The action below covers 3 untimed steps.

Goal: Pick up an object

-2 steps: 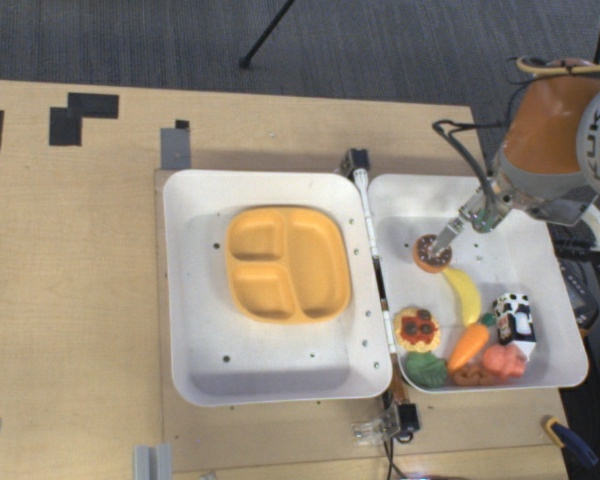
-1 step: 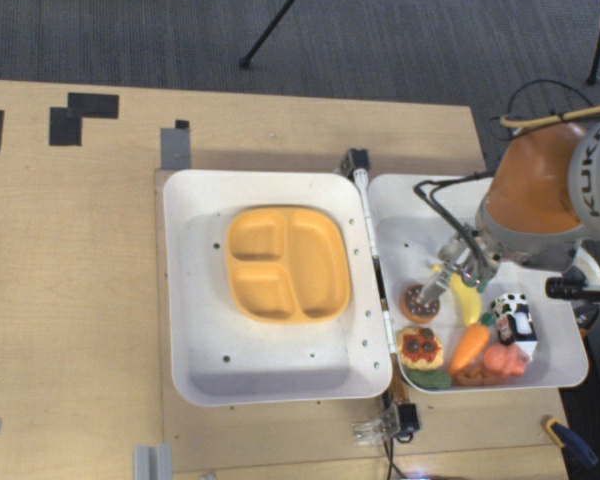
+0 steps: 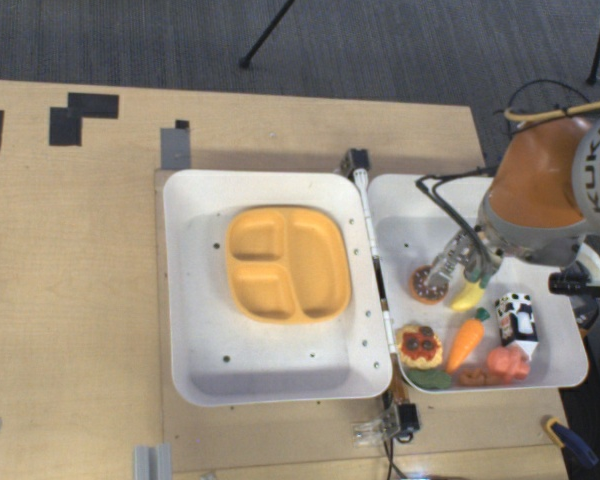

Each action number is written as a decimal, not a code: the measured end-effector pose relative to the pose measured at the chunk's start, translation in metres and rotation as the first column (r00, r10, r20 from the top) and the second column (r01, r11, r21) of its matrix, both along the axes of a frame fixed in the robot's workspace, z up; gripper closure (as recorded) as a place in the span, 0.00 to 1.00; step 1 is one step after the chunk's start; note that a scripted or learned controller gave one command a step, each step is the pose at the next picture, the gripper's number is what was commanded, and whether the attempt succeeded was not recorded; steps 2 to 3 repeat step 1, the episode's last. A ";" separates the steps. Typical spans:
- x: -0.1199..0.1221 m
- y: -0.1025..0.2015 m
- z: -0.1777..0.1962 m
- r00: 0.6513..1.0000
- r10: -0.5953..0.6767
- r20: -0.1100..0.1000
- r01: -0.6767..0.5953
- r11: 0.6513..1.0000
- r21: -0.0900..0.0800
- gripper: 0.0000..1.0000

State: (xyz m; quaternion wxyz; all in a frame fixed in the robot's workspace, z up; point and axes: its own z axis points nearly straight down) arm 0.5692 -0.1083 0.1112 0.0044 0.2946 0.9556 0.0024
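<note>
The target, a small round brown donut [image 3: 427, 284], lies in the right bin [image 3: 400, 208], beside the yellow banana [image 3: 468, 296]. The tool [image 3: 448, 271] sits just right of the donut; whether it is spread cannot be told. Centre over the donut; descend clear of the banana and carrot [image 3: 465, 341].

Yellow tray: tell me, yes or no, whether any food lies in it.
No. The yellow tray sits bare in the left bin; the toys, such as the carrot, lie in the right bin.

Grey arm [image 3: 540, 223], orange band, black cable, metallic end effector [image 3: 450, 268]
</note>
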 end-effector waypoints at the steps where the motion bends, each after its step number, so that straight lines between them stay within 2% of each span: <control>1: 0.043 0.058 0.075 0.914 0.406 -0.002 -0.406 0.914 -0.004 1.00; 3: 0.043 0.058 0.075 0.914 0.406 -0.002 -0.406 0.914 -0.004 1.00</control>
